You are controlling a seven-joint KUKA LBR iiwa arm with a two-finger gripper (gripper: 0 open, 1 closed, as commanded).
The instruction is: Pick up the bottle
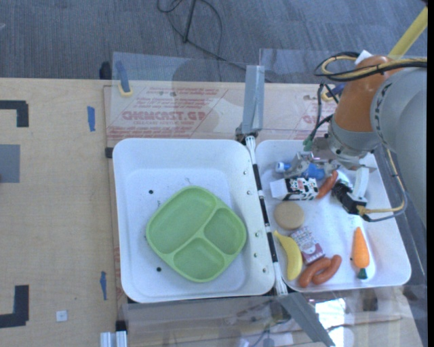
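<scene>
Sausages (321,270): lowest in the right bin (390,271), beside the banana (291,254).
Bottle: cannot pick it out for certain among the clutter under the wrist, above the cookie (289,216).
Tool (319,166): hidden under the wrist; state unknowable.
Advice: descend slowly, centring on one item alone.

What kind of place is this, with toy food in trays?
Probably a robotics lab test bench: a grey and orange robot arm reaches over two white bins, toy food like a banana fills one, and cables trail across carpet.
</scene>
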